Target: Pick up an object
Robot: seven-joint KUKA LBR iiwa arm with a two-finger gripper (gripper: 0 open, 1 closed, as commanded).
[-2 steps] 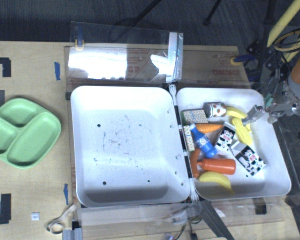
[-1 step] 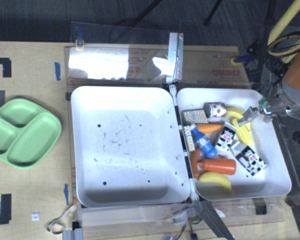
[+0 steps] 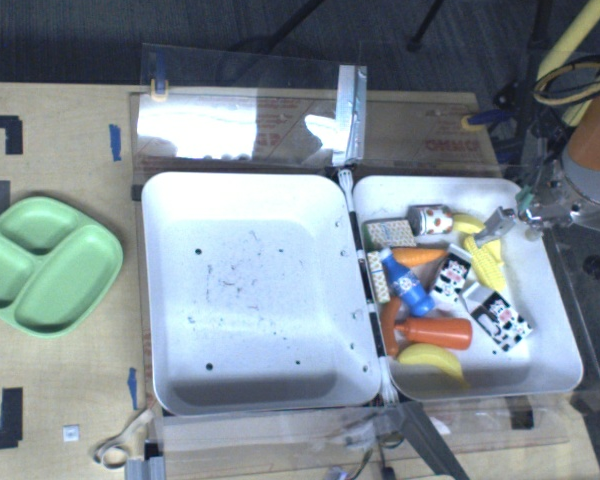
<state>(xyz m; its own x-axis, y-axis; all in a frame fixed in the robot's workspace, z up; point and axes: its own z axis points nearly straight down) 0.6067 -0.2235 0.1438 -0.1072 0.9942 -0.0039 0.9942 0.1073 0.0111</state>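
Claw (image 3: 500,224) near right bin (image 3: 565,368) far edge; left bin (image 3: 170,193) alongside

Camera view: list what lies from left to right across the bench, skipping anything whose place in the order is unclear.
Green divided plate → left white bin → blue bottle → yellow corn → gripper over the right white bin.

Glossy white plastic bins (image 3: 250,193), matt green plastic plate (image 3: 48,264), pale wood bench (image 3: 55,128)
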